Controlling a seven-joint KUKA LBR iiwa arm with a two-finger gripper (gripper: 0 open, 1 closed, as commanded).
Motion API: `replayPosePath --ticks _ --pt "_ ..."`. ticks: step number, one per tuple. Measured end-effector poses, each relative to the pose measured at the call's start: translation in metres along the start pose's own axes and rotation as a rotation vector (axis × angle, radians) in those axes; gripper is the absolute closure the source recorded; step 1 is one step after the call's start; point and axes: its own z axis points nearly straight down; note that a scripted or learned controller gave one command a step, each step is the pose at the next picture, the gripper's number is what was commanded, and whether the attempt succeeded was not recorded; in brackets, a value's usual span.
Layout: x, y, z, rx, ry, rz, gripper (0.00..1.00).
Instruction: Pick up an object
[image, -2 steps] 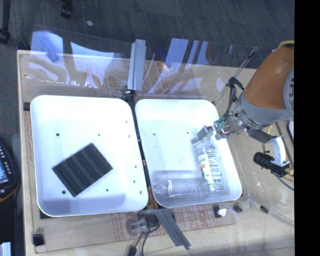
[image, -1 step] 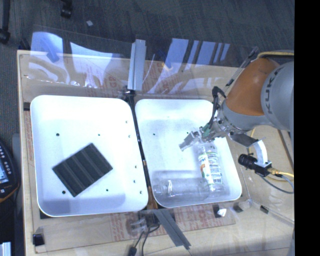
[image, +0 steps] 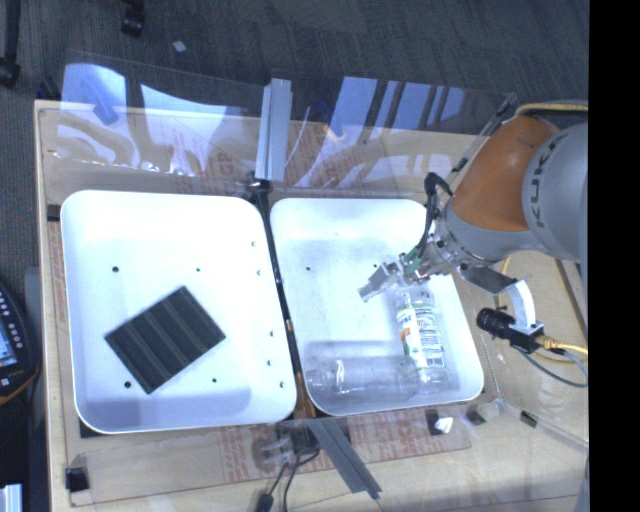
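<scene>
Two bottles in right bin (image: 300, 300): upright-labelled bottle (image: 420, 335) nearest my pincer (image: 385, 280); finger state unclear; I centre over its neck.

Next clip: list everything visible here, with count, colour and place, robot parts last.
Bins: 2, white, side by side on the bench; left bin, right bin.
Ridged pad: 1, black, flat in the left bin.
Labelled bottle: 1, clear, right bin, near its right wall.
Clear bottle: 1, transparent, lying along the right bin's front wall.
Arm: 1, grey with orange band, reaching in from the right.
End effector: 1, over the right bin, just above the labelled bottle.
</scene>
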Motion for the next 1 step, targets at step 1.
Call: replayPosePath --ticks 1 --pt "0.0000 0.0000 0.0000 0.000 0.000 0.000 0.00"
